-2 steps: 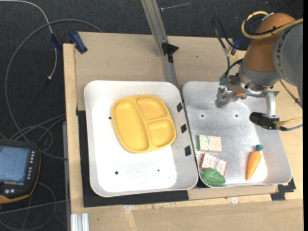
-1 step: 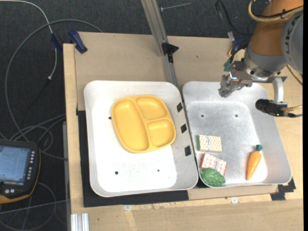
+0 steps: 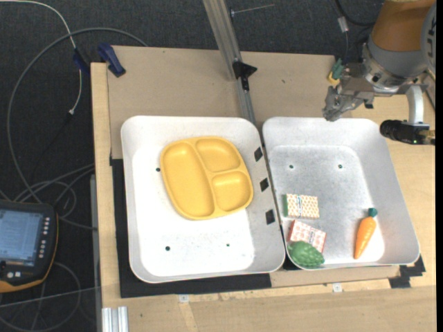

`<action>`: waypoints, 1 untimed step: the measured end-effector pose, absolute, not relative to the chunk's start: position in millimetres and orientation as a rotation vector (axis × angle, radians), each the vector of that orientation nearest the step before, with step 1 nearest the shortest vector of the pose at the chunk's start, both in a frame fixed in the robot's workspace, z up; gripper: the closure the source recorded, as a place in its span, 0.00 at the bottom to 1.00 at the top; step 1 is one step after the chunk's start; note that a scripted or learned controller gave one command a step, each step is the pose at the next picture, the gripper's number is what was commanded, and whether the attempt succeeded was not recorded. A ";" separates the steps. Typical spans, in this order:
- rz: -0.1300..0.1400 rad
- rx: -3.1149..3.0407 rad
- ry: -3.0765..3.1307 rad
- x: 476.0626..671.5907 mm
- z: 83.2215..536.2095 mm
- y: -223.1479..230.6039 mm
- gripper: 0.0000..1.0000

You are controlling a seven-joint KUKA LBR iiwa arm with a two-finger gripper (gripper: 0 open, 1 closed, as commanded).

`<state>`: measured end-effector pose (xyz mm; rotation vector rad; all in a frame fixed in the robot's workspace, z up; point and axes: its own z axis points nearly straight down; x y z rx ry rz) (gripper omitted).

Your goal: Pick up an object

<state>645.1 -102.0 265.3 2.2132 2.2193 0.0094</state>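
A: Near edge first. What's in the right bin (image 3: pixel 346 133)?

B: At its 6 o'clock corner, a green toy vegetable (image 3: pixel 306 254); touching it, a red-and-white packet (image 3: pixel 306 234); just beyond, a patterned packet (image 3: pixel 302 205). The toy carrot (image 3: pixel 365 234) lies at about 4 o'clock, apart from them.

A: Anything picked up yet?

B: By my reading, no. All four rest on the bin floor. The end effector (image 3: pixel 333 109) hangs at the bin's 12 o'clock rim, well away from them; whether it is spread or closed, I cannot tell, and nothing visible hangs beneath it.

A: Obstacles?

B: The yellow divided tray (image 3: pixel 205 177) sits in the left bin (image 3: pixel 201 254), out of the way. A metal post (image 3: pixel 225 30) crosses the counter (image 3: pixel 173 81) at the far side.
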 end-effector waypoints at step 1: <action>0.006 2.216 2.220 646.3 301.6 -101.6 1.00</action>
